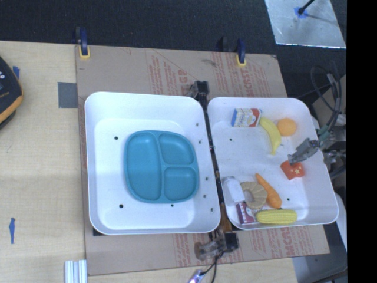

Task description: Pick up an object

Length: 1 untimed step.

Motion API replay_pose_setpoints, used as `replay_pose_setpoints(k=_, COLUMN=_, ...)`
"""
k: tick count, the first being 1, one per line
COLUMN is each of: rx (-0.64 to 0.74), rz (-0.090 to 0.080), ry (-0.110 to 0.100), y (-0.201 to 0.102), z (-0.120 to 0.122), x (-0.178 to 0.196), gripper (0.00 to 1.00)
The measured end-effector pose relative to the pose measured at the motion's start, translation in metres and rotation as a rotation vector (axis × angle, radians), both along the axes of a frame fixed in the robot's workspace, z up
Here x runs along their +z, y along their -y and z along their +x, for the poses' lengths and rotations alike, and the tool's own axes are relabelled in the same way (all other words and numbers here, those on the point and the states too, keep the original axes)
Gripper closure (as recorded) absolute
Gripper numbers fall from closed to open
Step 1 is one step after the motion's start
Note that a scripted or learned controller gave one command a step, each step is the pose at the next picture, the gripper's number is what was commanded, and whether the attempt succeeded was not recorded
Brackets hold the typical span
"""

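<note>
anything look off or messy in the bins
Nothing looks spilled or broken. The blue divided plate sits squarely in the left bin. In the right bin the toy food crowds the near edge: the corn, carrot and a white bottle lie packed together. The tool hangs by the red piece.

Red lettering is running along the edges of the brown cardboard sheet (177, 61) lying under the two bins, but it is showing too faint and small to be read. The small carton (245, 117) in the right bin (306, 108) is carrying a red and blue printed label, likewise illegible.
</note>
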<state>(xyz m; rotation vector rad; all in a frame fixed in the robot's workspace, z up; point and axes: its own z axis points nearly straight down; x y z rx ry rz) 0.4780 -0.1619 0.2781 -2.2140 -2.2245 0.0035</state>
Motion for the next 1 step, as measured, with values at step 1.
replay_pose_setpoints(k=1, rx=0.0, rz=-0.001, ry=-0.001, y=0.0373, z=0.0512, x=-0.0991, gripper=0.0)
